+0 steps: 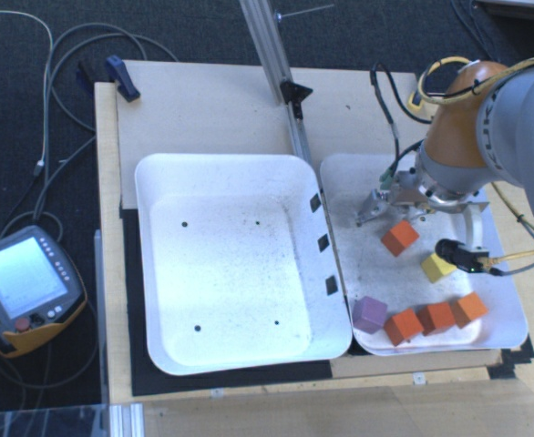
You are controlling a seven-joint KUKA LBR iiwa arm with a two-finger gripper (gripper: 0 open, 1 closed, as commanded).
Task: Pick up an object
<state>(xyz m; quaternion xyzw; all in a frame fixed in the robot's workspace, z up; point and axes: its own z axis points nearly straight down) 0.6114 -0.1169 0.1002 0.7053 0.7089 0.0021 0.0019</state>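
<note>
My gripper [390, 206] hangs over the back of the right bin [508, 330], reaching in from the right under the grey arm with its orange band. An orange block [400, 238] lies just in front of and below it, apart from the gripper. A yellow block [437, 267] sits to the right of that orange block. Along the bin's front wall stand a purple block [370, 313] and three orange blocks [438, 318] in a row. Nothing shows as held.
The left bin [158, 180] stands beside the right one, their rims touching in the middle. A metal pole [267, 35] rises from the bench behind the bins. Cables trail from the arm over the right bin's right side.
</note>
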